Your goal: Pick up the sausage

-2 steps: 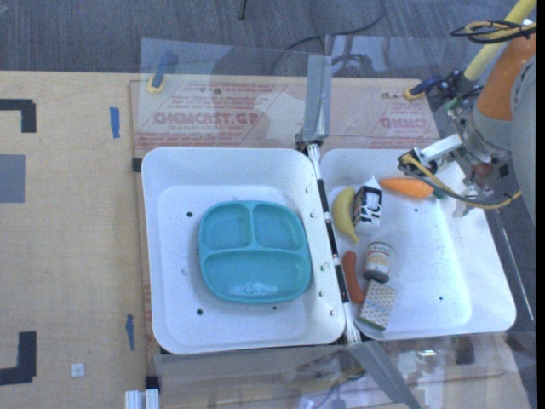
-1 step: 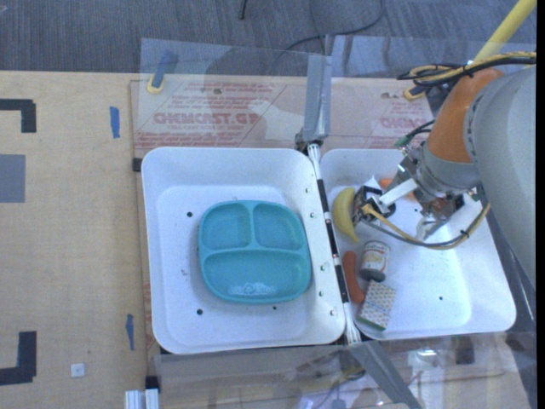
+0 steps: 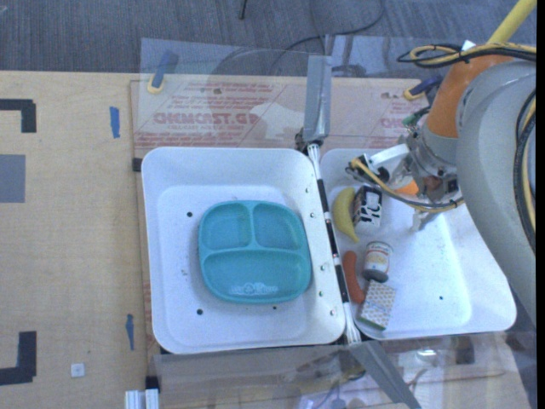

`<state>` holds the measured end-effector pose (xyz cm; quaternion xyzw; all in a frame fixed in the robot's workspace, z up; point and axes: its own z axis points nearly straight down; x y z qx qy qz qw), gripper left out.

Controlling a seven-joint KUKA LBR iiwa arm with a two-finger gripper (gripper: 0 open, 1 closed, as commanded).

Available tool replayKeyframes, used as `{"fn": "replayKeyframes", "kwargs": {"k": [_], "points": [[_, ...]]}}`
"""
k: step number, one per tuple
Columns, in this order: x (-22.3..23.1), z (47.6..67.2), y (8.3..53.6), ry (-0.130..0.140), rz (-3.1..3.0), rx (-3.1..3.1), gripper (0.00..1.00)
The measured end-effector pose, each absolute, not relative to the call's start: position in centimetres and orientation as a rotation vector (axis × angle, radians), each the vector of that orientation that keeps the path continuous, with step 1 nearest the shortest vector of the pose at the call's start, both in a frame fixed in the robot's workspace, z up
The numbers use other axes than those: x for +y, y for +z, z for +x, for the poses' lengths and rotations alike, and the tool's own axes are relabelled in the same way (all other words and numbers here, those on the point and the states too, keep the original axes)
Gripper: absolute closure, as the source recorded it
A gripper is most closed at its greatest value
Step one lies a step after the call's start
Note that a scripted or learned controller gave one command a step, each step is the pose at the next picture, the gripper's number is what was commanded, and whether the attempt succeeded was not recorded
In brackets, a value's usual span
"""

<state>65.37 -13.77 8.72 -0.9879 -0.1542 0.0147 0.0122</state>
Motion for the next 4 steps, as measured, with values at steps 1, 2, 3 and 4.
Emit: {"fn": "replayKeyframes", "kwargs": {"k": [1, 2, 3, 4], "points": [[-9.4, 61.2, 8.9, -0.002, -2.961, -1.04, 0.0], [-9.8, 61.2, 10.0, -0.007, -2.967, -1.029, 1.0], [-9.8, 61.2, 9.9, -0.007, -2.967, -1.029, 0.0], [-10.1, 61.2, 10.9, -0.007, -2.97, -1.02, 1.0]]}}
